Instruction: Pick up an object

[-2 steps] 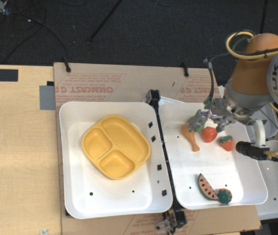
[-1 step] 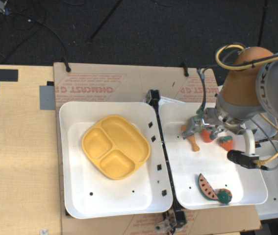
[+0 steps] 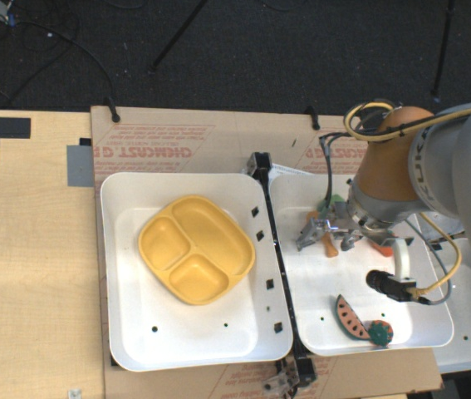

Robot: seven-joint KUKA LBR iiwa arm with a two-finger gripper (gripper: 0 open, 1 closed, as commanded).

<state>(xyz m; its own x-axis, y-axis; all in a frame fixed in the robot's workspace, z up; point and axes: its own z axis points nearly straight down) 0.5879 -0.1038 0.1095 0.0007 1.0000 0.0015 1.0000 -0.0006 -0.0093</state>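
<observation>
- While end effector [image 3: 327, 238] sits apart astride orange piece [image 3: 331, 248] in right bin [image 3: 434, 331], centre it.
- Close only once fully low.

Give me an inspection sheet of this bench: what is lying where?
Surface: two white bins, left bin and right bin, side by side on cardboard.
Job's things: yellow divided plate in left bin; watermelon slice toy, small teal item, small orange piece in right bin.
Clutter: nothing seen.
End effector: low over right bin, by the orange piece.
Cables: yellow loop on the arm; black leads across the dark floor.
Surroundings: wooden benchtop beside the bins, dark floor beyond.
</observation>
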